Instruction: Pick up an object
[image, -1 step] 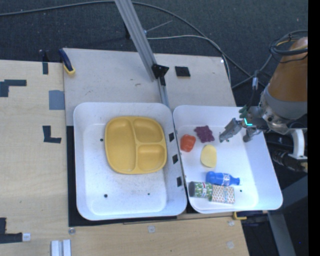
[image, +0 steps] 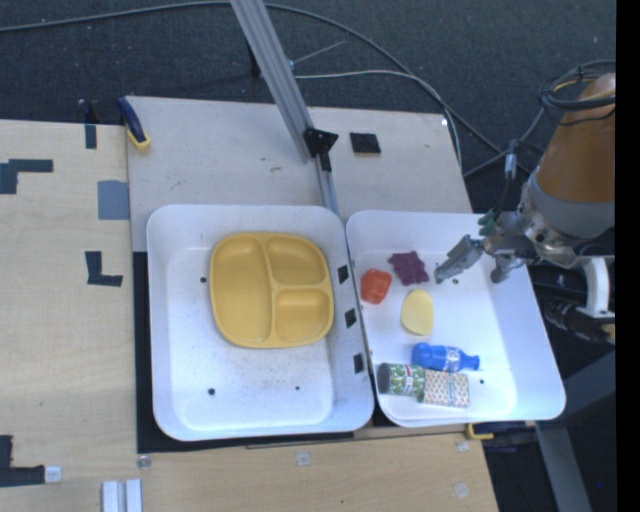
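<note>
Five small objects lie in the right bin (image: 520, 330): a purple piece (image: 408, 266), an orange-red piece (image: 375, 286), a yellow lump (image: 418, 312), a blue bottle (image: 444, 357) and a printed packet (image: 425, 384). The gripper (image: 478, 261) hangs over the bin's far part with fingers spread and nothing between them, just beside the purple piece, so the step is judged the approach; next it must descend and close. The arm is cut off at the right, and the fingertips are blurred.

Right bin (image: 520, 330) holds five objects: purple lumpy piece (image: 408, 266) near far edge, orange-red round item (image: 375, 286) by left wall, pale yellow oval (image: 418, 312) mid-bin, blue bottle (image: 443, 357) lying flat, green-patterned packet (image: 425, 384) along near edge.
</note>
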